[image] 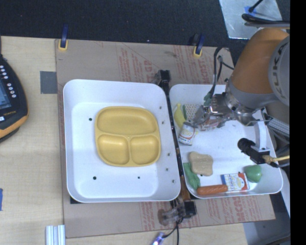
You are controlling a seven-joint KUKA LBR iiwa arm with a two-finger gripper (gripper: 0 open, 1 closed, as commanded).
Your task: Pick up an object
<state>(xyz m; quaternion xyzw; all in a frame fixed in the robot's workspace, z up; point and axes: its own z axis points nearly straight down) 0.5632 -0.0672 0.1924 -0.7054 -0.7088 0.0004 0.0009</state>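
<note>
The small bottle (186, 133) lies at the left edge of the right bin (222, 92), just beside the banana (179, 115); the gripper (206, 117) hangs low just right of it, and whether its claw is open or closed cannot be told; nearer the front sit a bread slice (201, 163), a hot dog (211, 190) and a green apple (254, 173); the left bin (76, 137) holds a yellow divided tray (126, 135).
</note>
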